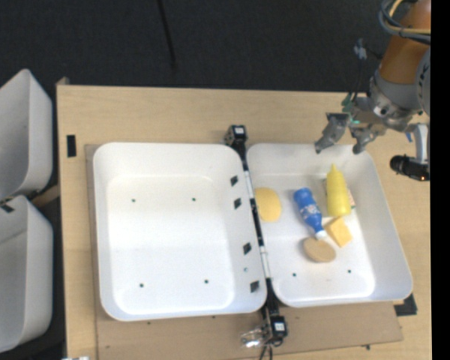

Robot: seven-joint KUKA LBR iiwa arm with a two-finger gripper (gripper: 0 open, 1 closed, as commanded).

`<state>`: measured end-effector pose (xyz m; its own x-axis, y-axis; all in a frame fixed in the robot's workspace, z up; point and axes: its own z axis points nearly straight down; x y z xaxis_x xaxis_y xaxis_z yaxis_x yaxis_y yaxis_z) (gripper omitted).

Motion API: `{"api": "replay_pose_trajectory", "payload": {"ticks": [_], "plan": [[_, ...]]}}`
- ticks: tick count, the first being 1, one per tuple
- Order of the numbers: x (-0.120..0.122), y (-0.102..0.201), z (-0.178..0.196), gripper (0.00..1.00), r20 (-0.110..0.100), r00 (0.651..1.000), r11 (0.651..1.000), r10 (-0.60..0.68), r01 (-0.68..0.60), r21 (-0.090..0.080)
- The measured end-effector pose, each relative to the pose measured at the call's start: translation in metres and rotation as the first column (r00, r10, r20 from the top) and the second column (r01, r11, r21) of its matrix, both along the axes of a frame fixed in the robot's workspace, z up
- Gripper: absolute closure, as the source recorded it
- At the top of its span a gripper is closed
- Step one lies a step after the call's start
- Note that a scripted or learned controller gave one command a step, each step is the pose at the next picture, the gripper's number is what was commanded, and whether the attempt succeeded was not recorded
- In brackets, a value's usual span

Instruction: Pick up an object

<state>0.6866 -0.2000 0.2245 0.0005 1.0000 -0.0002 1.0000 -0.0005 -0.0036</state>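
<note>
Camera view looks down on a pale wooden worktop (75, 276) carrying two shallow, glossy white plastic bins with rounded corners. Nearest, in the right bin (360, 283), lies a tan rounded lump (319, 250), with a yellow-orange wedge (340, 232) touching its far right side. Beyond those, a blue bottle with a white label (308, 209) lies tilted, a matte yellow disc (268, 204) to its left, a smooth yellow squeeze bottle (337, 191) to its right. Farther still, above the bin's far rim, the fingers (343, 137) are spread apart with nothing between them, the squeeze bottle's tip just below them. The left bin (112, 291) sits well to their left.
</note>
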Motion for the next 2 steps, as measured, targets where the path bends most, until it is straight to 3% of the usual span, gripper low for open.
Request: {"api": "replay_pose_trajectory", "payload": {"ticks": [1,2], "plan": [[-0.068,0.041,-0.106,0.0,-0.012,1.0,1.0,0.0,0.0,0.004],[-0.103,0.094,-0.12,0.0,0.018,1.0,1.0,0.003,-0.003,-0.008]]}}
